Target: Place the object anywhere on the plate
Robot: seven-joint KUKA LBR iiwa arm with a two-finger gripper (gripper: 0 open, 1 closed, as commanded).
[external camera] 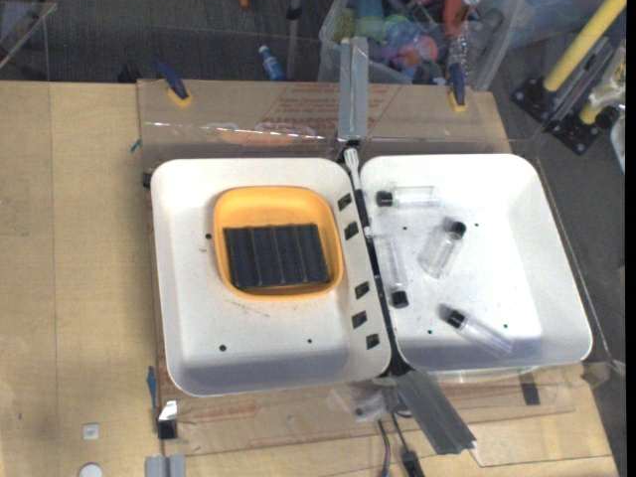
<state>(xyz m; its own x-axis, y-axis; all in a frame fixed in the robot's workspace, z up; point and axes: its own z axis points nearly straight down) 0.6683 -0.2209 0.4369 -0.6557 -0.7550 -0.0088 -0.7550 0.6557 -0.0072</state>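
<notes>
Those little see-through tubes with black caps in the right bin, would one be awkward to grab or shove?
Probably. Each clear tube, like the one mid-bin, looks round and lies on its side, so a push would likely roll it. The smooth, glossy wall suggests it may slip. It looks small and thin-walled, so likely light, maybe fragile. The orange plate sits in the left bin.

1. A pale wooden bench top (70,266) spreads across the left and lower part of the view.
2. Behind the bench, a dark grey carpeted floor (149,18) runs along the top.
3. A clear plastic tub of bright mixed toys (427,18) stands on that floor, near the top centre.
4. A yellow padded pole (591,33) leans at the top right corner.
5. A small blue-capped bottle (268,63) lies on the floor, just behind the bench edge.
</notes>
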